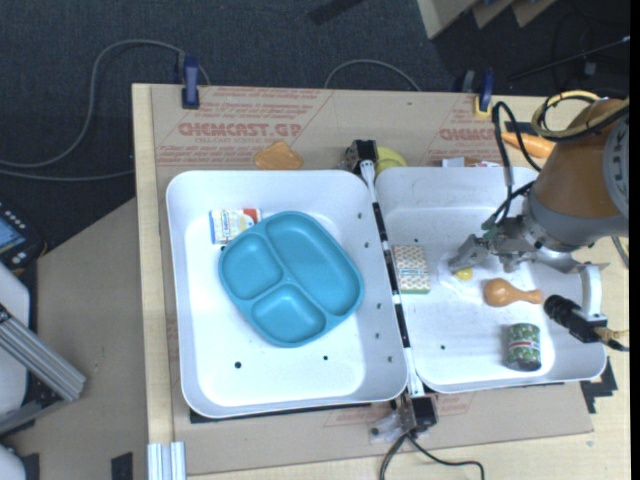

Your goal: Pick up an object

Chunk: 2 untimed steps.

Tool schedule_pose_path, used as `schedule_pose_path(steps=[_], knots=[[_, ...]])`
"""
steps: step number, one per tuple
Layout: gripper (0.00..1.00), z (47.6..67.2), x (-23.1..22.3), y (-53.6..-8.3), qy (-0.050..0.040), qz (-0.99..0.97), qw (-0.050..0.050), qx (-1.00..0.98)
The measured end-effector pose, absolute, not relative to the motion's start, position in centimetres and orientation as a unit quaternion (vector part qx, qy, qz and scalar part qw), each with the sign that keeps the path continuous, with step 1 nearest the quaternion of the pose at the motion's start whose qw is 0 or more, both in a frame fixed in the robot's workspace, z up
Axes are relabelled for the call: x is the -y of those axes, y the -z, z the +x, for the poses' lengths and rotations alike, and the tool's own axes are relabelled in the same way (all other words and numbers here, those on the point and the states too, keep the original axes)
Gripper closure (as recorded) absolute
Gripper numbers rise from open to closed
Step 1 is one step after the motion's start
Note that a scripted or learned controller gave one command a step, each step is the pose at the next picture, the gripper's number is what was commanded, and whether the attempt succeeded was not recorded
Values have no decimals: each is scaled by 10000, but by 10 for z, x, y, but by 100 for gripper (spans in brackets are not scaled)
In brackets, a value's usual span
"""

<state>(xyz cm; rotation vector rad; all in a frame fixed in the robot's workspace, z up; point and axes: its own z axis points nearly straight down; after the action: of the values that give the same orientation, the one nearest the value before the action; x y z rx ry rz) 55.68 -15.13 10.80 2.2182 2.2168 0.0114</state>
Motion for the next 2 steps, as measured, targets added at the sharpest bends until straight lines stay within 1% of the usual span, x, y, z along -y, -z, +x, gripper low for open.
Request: schedule_pose_path(steps=[1, 2], knots=[[0, 546, 164, -133, -4, 7073, 14, -7069], [0, 537, 155, -82, 10, 7071, -26, -7071]])
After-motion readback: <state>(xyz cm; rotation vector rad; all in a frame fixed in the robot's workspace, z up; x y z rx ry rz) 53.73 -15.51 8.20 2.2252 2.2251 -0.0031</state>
